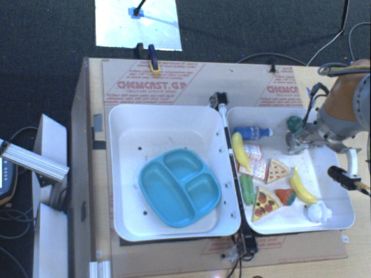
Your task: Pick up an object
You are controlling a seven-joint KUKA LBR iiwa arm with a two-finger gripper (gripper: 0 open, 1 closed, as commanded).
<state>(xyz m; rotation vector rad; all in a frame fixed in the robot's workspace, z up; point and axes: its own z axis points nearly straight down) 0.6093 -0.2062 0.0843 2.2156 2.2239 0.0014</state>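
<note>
- just one camera here, mounted above the table point(191, 77) and looking down at a slant, so the far edge of the table sits toward the top of the frame
- it's pulled back enough to fit both white bins whole: the left bin point(119, 172) mid-frame, the right bin point(342, 210) toward the right
- dark floor point(46, 33) fills the top and left of the frame
- the arm point(348, 106) comes in at the right edge, cut off there
</note>
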